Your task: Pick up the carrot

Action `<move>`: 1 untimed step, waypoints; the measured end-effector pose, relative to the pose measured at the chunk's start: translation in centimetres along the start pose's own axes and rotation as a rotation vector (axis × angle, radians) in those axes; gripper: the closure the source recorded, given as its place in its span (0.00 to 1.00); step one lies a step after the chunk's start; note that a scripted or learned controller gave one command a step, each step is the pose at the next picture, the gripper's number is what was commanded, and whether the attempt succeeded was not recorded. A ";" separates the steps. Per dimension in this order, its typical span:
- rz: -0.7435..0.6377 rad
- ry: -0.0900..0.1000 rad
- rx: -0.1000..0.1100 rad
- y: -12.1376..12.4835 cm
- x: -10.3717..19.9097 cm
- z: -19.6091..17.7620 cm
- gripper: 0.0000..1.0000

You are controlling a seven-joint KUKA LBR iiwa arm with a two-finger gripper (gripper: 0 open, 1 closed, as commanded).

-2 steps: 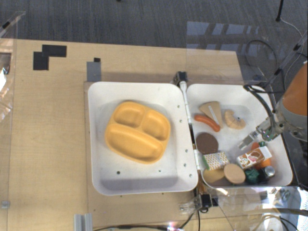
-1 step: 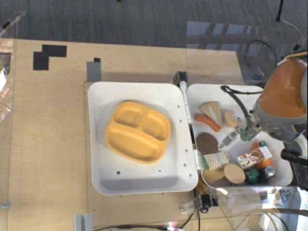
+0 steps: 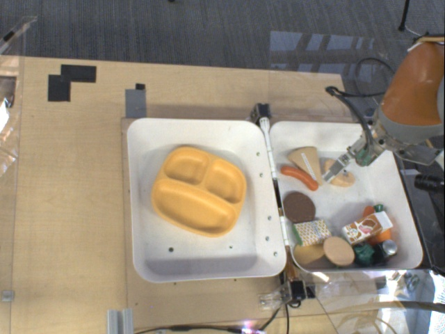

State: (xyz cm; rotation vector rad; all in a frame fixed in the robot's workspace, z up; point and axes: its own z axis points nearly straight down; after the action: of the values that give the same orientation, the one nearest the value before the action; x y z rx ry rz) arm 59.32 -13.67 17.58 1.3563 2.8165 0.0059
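The gripper [image 3: 338,167] hangs over the right bin [image 3: 410,218], its fingers too small to judge. The carrot [image 3: 299,177] lies just left of it, beside a wedge [image 3: 306,160]. The carton [image 3: 366,227] print is unreadable.

- Two white bins sitting side by side: left bin [image 3: 139,207], right bin [image 3: 407,207].
- One yellow divided plate [image 3: 199,191] lying in the left one, three compartments.
- One orange sausage-looking thing [image 3: 299,177], probably the carrot.
- One pale wedge [image 3: 306,160].
- One dark brown disc [image 3: 299,206].
- One tan disc [image 3: 338,251].
- Two little printed cartons: a greenish one [image 3: 311,231], a red-and-white one [image 3: 367,228].
- One arm, one pincer [image 3: 342,167] hanging over the right bin.
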 end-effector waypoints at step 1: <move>-0.214 -0.012 -0.004 -4.3 0.0 8.3 0.00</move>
State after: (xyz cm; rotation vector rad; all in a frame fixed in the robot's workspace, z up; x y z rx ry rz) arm 56.07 -16.42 9.25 1.0429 2.9337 0.0008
